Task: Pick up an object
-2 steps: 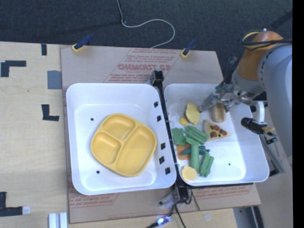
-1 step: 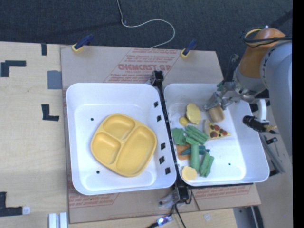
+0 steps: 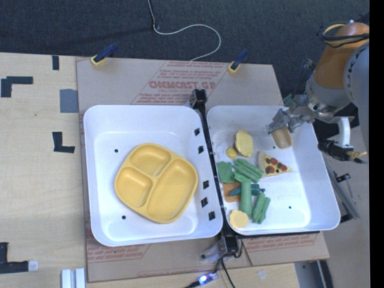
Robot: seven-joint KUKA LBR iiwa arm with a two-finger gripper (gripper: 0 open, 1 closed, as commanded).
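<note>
My gripper (image 3: 281,127) hangs over the far right part of the right bin (image 3: 322,179), reaching in from the right. A tan, stubby toy piece (image 3: 281,139) sits right at its tip, touching or nearly touching it. Left of it lies a round yellow piece (image 3: 243,142). A pizza slice (image 3: 273,164) lies just in front of the tan piece. Green bean pods (image 3: 246,171), a green leaf (image 3: 225,172), an orange piece (image 3: 231,189) and a second yellow piece (image 3: 239,219) are piled along the bin's left side.
The left bin (image 3: 96,120) holds a yellow divided plate (image 3: 156,182). A black divider (image 3: 207,155) joins the two bins. Both stand on cardboard (image 3: 174,83) held by clamps (image 3: 104,54). A white cable (image 3: 180,30) lies on the dark floor behind.
</note>
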